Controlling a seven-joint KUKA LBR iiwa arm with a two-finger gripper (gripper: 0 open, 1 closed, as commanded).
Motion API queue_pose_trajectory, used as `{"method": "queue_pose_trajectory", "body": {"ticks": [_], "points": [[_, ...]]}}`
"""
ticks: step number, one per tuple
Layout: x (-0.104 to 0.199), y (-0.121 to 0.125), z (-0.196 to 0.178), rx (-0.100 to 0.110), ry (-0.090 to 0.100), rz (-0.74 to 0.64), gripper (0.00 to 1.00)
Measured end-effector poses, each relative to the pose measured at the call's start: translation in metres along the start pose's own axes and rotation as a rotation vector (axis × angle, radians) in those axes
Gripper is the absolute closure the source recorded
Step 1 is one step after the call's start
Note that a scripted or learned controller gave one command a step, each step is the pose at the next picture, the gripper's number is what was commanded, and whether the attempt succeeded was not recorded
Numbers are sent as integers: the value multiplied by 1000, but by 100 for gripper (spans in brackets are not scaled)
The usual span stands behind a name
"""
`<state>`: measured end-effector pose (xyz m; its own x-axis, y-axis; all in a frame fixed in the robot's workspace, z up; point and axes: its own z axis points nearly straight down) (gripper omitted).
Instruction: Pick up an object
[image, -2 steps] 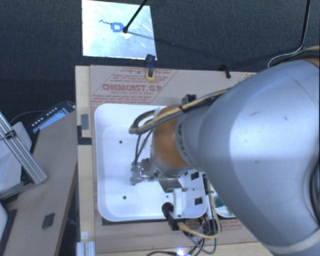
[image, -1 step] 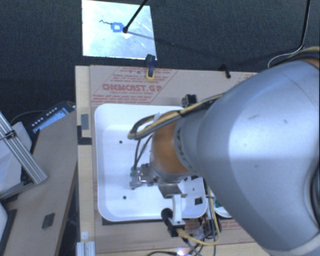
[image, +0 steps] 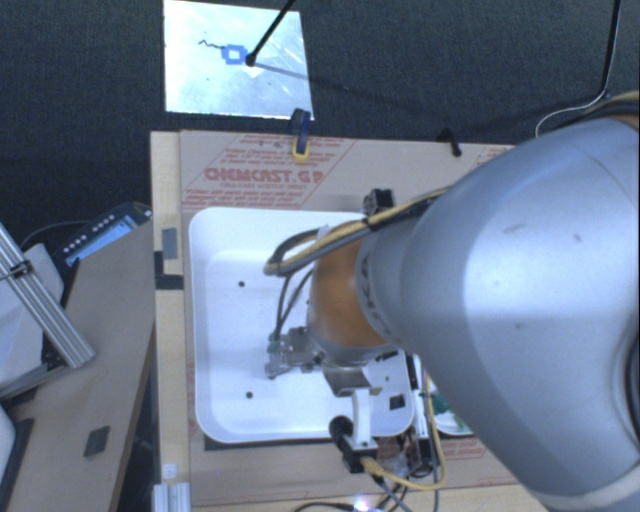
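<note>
Grey and bulky, the arm (image: 520, 300) hangs low over the white bin (image: 225, 300) at frame centre, likely reaching to grasp, its gripper (image: 285, 355) hidden beneath the wrist.

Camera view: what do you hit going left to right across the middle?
Aluminium rail → wooden side table → left white bin → orange band on the wrist → grey arm.

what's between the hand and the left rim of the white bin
In the camera view, bare white bin floor lies between the hand and the left rim, marked with two small dark specks.
</note>
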<state>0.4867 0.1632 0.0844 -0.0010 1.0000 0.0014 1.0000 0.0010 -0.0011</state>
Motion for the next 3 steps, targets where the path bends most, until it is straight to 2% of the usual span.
{"method": "queue_pose_trajectory", "body": {"ticks": [1, 2, 3], "points": [[63, 0, -41, -3, 4, -8, 0], [70, 122, 1, -8, -2, -3, 0], [71, 119, -11, -4, -1, -10, 100]]}}
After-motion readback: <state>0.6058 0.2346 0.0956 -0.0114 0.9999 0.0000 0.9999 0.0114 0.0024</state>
